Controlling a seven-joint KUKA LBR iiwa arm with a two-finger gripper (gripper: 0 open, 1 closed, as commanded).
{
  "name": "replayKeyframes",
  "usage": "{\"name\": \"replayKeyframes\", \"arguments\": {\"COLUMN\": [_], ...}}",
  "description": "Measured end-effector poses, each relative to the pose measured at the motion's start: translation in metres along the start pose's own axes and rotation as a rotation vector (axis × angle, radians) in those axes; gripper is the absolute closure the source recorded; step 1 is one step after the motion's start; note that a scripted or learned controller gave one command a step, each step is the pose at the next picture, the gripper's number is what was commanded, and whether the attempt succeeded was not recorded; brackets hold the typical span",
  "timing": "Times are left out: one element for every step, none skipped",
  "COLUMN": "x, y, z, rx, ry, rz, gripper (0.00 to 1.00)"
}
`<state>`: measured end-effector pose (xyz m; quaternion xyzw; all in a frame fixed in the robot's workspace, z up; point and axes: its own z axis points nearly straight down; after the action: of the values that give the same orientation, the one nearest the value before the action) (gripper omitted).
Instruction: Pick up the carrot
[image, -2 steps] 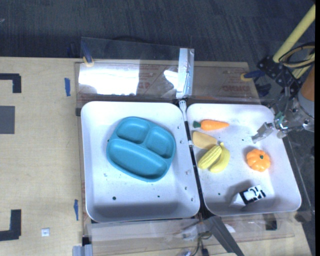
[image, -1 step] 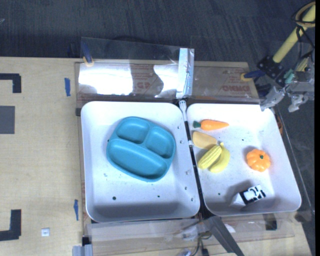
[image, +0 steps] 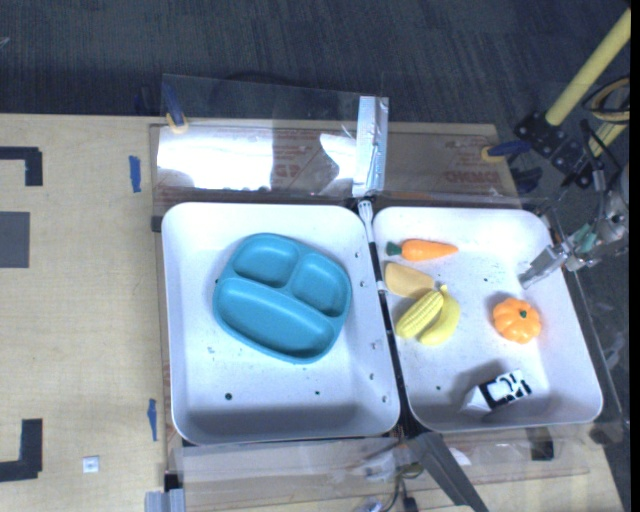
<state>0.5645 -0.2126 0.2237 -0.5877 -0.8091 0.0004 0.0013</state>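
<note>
The carrot (image: 425, 250), orange with a green top pointing left, lies flat near the back left corner of the right bin (image: 570, 395). My gripper (image: 548, 262) hovers over the right bin's back right edge, well to the right of the carrot and apart from it. Only a small grey part of the gripper pokes in over the rim.
Just in front of the carrot lie a yellow wedge (image: 405, 278) and a yellow banana-like toy (image: 428, 315). An orange pumpkin (image: 516, 319) sits mid-right and a black-and-white object (image: 505, 389) near the front. The left bin (image: 190, 300) holds a blue divided plate (image: 283, 296).
</note>
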Motion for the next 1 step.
{"name": "replayKeyframes", "arguments": {"x": [0.0050], "y": [0.0125], "z": [0.1356], "rx": [-0.009], "ry": [-0.007], "rz": [-0.112], "gripper": [0.00]}}
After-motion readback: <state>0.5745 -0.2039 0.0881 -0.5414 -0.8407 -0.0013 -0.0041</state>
